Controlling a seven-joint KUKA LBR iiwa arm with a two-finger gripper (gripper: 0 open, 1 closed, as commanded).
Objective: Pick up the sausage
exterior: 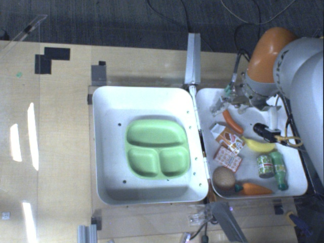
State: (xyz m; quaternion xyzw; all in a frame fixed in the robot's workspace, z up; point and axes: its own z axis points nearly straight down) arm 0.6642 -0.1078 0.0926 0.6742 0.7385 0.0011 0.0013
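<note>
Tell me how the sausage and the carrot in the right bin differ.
The sausage lies near the bin's far end, just below the gripper; the carrot lies at the near end beside a brown ball. The sausage runs diagonally; the carrot lies almost level across the picture. The sausage is reddish-orange and blunt; the carrot is brighter orange and tapers to a point. Both are long, slim and lie flat in the right bin.

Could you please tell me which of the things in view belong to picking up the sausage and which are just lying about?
Belongs to the job:
sausage
pincer
right bin

Just lying about:
green tray in the left bin
banana
carrot
can
green bottle
brown ball
two snack packets
</note>
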